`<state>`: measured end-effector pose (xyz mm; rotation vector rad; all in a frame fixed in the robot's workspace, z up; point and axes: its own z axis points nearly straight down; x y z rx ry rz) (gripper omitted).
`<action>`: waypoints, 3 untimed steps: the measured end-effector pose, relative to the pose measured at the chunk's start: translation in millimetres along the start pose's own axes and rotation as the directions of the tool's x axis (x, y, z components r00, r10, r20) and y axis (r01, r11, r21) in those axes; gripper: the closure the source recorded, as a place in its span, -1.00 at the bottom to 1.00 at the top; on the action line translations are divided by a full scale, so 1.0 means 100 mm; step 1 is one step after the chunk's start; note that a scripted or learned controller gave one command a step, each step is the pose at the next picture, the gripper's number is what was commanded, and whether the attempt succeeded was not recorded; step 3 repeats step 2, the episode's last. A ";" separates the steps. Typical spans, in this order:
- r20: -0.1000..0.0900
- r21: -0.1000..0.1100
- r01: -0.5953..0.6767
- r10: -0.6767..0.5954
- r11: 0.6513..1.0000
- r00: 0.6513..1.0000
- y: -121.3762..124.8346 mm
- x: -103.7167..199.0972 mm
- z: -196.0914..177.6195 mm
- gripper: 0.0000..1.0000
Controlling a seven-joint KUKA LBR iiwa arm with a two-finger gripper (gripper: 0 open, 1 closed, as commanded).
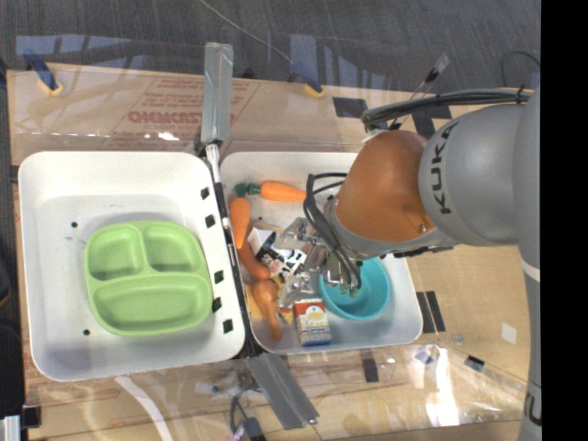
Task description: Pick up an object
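Two bins; gripper (296, 266) is hovering low in the right bin (404, 324) over carrots (241, 223), a small carton (313, 322), beside a blue bowl (367, 294). Finger opening: cannot tell. Reaching step; next it needs closing on one item.

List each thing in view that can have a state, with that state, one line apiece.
Green divided plate: lies flat in the left bin, compartments bare.
Blue bowl: upright in the right bin, partly under the arm.
Small carton: lying by the right bin's near wall.
Carrots: lying loose along the right bin's left side.
Gripper: low over the right bin's clutter; grasp cannot be told.
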<state>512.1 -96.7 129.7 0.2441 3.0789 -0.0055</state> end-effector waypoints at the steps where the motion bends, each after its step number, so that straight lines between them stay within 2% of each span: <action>1: -0.026 0.021 -0.585 0.585 0.811 0.811 -0.14 -0.23 0.31 -1.00; 2: -0.030 0.021 -0.577 0.578 0.816 0.816 -0.12 -0.23 0.21 1.00; 3: -0.030 0.021 -0.577 0.578 0.816 0.816 -0.12 -0.23 0.21 1.00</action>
